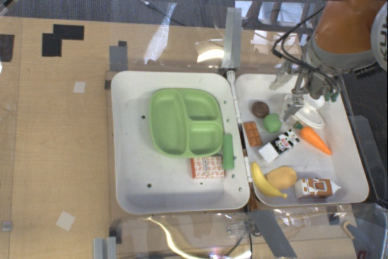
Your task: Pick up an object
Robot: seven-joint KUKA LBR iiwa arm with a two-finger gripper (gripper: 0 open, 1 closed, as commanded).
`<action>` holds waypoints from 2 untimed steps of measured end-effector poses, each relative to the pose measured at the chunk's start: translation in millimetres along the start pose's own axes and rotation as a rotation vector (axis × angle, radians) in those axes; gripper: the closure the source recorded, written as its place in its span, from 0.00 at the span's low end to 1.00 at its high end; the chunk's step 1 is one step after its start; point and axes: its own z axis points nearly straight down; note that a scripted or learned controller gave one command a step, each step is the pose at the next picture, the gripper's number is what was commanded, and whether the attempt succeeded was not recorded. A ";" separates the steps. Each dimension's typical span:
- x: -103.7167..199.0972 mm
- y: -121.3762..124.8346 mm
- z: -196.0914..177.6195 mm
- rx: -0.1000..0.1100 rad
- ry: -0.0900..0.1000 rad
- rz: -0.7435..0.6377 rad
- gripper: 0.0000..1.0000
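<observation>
My gripper hangs over the back of the right bin, below the grey wrist and orange band. A white cup-like piece lies just under and to the right of it. An orange carrot lies in front of that piece. To the gripper's left sit a brown round item and a green ball. A black-and-white patterned block lies nearer the front. I see nothing held in the gripper.
The right bin also holds an orange-brown block, a banana, a potato and a small carton. The left bin bears a green divided plate, a green stick and a red-and-white box.
</observation>
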 end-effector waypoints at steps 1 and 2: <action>33.3 0.2 106.1 0.000 -0.007 0.000 0.00; 7.5 -66.2 -83.6 0.006 -0.014 -0.137 0.00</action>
